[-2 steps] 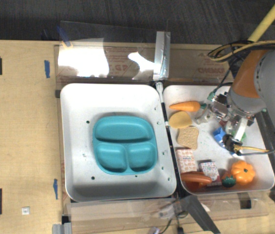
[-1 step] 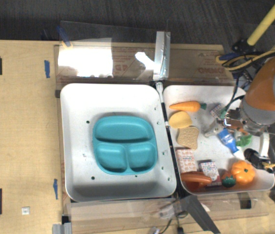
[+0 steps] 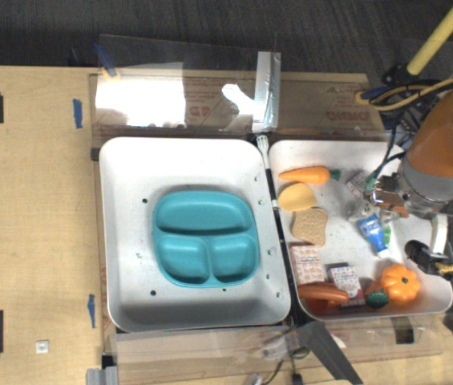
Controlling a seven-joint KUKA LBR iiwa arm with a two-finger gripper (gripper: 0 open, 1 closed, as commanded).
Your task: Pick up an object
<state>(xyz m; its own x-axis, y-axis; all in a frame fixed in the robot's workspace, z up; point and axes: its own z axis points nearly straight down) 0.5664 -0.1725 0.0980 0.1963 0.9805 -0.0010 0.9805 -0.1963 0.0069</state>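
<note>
Down at the right bin's (image 3: 442, 299) near edge sits the pumpkin (image 3: 400, 283); gripper (image 3: 382, 195) hovers mid-bin hunting a pick, grip unreadable.

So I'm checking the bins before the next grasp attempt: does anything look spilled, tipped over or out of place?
Nothing stands out. The teal divided plate lies flat in the left bin. The toy food, including the carrot, bread slice and pumpkin, lies loosely scattered but all inside the right bin. Nothing has spilled onto the bench.

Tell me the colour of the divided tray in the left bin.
Teal, a blue-green. The divided tray shows plainly in the camera view, lying in the left bin.
</note>
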